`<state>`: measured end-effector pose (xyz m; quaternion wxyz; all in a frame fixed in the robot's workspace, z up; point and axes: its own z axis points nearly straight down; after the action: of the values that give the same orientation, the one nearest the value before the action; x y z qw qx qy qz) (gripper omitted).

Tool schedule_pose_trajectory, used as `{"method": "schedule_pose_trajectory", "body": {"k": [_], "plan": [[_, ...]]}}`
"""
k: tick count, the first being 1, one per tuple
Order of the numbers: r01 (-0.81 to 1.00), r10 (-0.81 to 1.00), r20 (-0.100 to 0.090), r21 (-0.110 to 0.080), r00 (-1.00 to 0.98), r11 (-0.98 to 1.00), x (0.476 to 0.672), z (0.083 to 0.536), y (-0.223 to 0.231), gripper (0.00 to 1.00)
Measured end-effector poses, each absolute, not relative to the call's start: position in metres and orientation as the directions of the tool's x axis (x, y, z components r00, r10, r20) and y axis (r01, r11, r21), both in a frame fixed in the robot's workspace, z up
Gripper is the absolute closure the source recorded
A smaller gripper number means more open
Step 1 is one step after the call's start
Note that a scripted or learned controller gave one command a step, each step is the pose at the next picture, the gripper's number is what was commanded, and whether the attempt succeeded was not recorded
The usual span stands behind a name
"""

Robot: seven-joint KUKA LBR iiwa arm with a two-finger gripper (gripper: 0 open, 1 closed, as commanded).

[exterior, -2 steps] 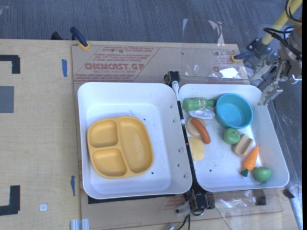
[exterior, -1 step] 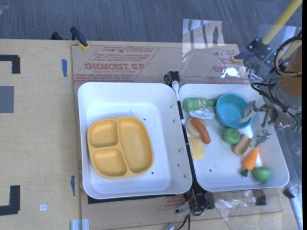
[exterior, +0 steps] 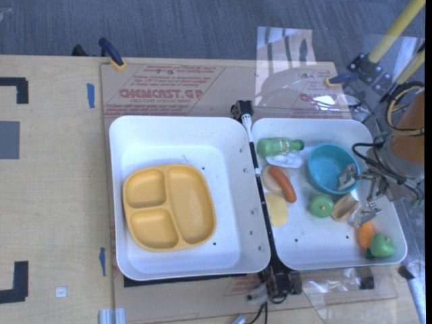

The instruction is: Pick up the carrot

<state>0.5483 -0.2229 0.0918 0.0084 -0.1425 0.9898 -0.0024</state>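
Presently: two bins on the desk, contents listed

Left bin (exterior: 128, 137): one yellow divided plate (exterior: 169, 206).
Right bin (exterior: 317, 248): carrot (exterior: 282, 183), lying just left of the blue bowl (exterior: 331, 168), long axis slanted, upper-left to lower-right. Green bottle (exterior: 279, 146) above the carrot; pale yellow piece (exterior: 276, 209) below it, touching or nearly so. Green round fruit (exterior: 320, 206) below the bowl. Orange and green items (exterior: 374, 240) at the bin's lower right corner.
Gripper (exterior: 361, 194): right of the bowl, well apart from the carrot; whether the fingers are open cannot be told.
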Motion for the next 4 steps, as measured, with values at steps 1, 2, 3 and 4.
{"method": "schedule_pose_trajectory", "body": {"k": [1, 2, 3, 4], "plan": [[-0.553, -0.554, -0.052, -0.033, -0.831, 0.832, 0.518, 0.099, -0.211, 0.00], [-0.713, -0.713, -0.046, -0.034, -0.699, 0.701, 0.514, 0.098, -0.205, 0.00], [-0.857, -0.858, -0.030, -0.035, -0.513, 0.514, 0.505, 0.096, -0.191, 0.00], [-0.676, -0.676, -0.033, -0.020, -0.736, 0.737, 0.495, 0.093, -0.210, 0.00]]}}
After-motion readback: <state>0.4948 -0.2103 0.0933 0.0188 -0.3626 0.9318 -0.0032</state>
